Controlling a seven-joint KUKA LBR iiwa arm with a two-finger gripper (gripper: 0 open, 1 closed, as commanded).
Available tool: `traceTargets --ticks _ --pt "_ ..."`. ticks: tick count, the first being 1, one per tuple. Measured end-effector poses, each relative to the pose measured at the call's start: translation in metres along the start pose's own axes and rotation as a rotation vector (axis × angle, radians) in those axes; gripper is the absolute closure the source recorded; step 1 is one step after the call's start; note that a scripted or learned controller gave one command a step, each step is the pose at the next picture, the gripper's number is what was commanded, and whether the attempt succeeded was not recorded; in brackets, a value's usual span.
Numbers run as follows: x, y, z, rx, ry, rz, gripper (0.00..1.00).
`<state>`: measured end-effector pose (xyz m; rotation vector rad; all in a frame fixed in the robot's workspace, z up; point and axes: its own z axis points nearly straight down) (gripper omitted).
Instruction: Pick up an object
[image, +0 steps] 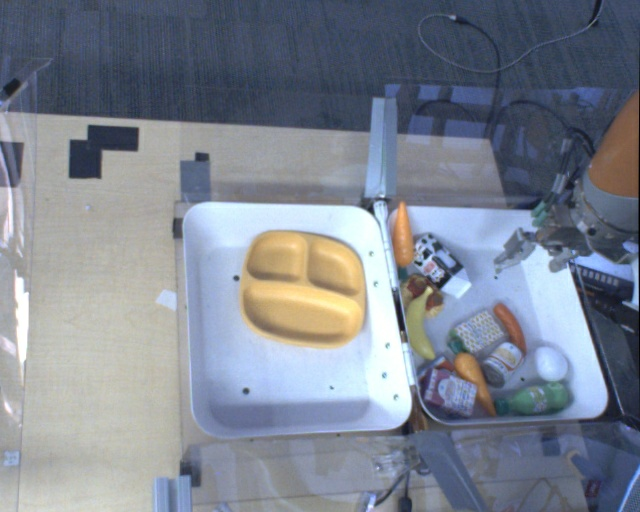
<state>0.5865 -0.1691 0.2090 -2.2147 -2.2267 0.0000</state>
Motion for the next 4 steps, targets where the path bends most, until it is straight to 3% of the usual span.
traceTargets --ticks 1,2,3,4 --pt "-0.034 -0.045 0.108 -0.018 -0.007 -0.095 0.00" --pt "-0.035 -0.039 0.115 -0.017 0.000 -0.044 0.00" --pt "-0.034 -0.036 0.104 -0.025 -0.002 -0.047 1.00" --pt "0.044 -0.017 0.002 -0.003 0.000 0.089 1.00"
